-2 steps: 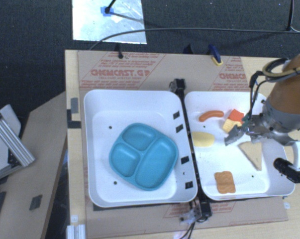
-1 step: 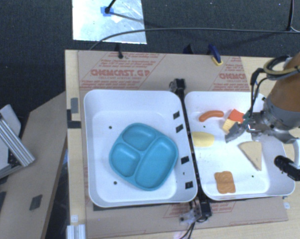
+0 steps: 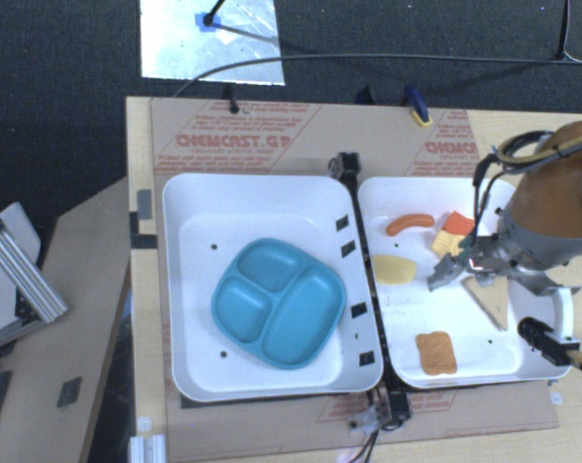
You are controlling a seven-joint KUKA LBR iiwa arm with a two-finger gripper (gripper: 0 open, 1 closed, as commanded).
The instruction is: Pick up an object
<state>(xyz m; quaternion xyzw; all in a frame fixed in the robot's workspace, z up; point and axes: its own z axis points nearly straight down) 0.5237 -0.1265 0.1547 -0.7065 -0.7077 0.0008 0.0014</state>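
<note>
Two white bins [image 3: 271, 196] are seen on a brown board with red letters [image 3: 235, 133]. A blue plate [image 3: 278, 302] is seen in one bin. A red sausage [image 3: 409, 224], a yellow piece [image 3: 395, 270] and a tan cracker [image 3: 435, 352] are seen in the other.

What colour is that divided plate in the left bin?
The divided plate is light blue, seen clearly in the camera view.

Smooth blue plastic plate [image 3: 279, 302], glossy white bins [image 3: 271, 193], seemingly cardboard bench [image 3: 233, 133]
</note>
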